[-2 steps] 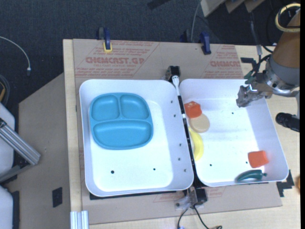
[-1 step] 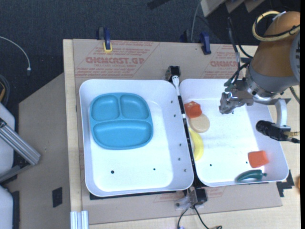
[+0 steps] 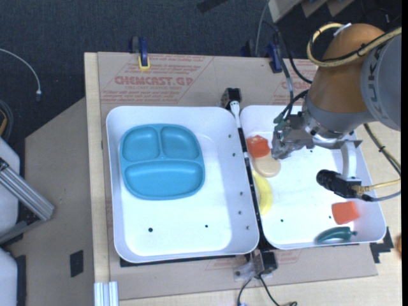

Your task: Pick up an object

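My gripper (image 3: 281,148) hangs over the left part of the right bin (image 3: 306,234), just right of an orange-red round object (image 3: 257,146) and above a cream disc (image 3: 267,167). A yellow banana-like piece (image 3: 264,193) lies along that bin's left wall below the disc. An orange block (image 3: 345,212) and a teal curved piece (image 3: 335,236) lie at the bin's near right corner. Nothing shows between the fingers.
The left bin (image 3: 185,234) holds a blue divided plate (image 3: 162,160) in its upper left half. A black divider rail (image 3: 245,171) runs between the two bins. The bench's cardboard top (image 3: 191,75) surrounds both bins.
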Controlling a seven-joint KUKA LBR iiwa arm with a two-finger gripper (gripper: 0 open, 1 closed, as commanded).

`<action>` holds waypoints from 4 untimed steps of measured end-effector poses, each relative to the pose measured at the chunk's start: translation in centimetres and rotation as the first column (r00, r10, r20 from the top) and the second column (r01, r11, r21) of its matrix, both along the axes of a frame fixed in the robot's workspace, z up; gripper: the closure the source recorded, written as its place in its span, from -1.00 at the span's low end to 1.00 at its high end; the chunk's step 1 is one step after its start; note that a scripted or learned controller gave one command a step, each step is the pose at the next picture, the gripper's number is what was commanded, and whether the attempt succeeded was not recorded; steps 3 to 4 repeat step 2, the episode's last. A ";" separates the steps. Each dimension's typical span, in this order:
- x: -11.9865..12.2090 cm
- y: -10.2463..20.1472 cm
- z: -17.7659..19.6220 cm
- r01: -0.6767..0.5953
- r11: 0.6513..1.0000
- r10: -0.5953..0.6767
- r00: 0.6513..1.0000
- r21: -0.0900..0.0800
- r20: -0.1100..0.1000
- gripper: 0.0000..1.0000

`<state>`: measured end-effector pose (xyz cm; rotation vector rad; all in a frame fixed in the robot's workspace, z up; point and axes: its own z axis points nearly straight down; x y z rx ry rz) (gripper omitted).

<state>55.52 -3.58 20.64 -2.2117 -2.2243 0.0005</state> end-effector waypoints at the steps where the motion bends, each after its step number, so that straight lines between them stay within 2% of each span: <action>1: -1.8 4.1 0.7 0.001 1.000 -0.001 1.000 -0.001 0.001 1.00; 2: -3.3 10.0 0.6 0.000 1.000 0.000 1.000 -0.001 0.000 1.00; 4: -3.3 10.0 0.6 0.000 1.000 0.000 1.000 -0.001 0.000 1.00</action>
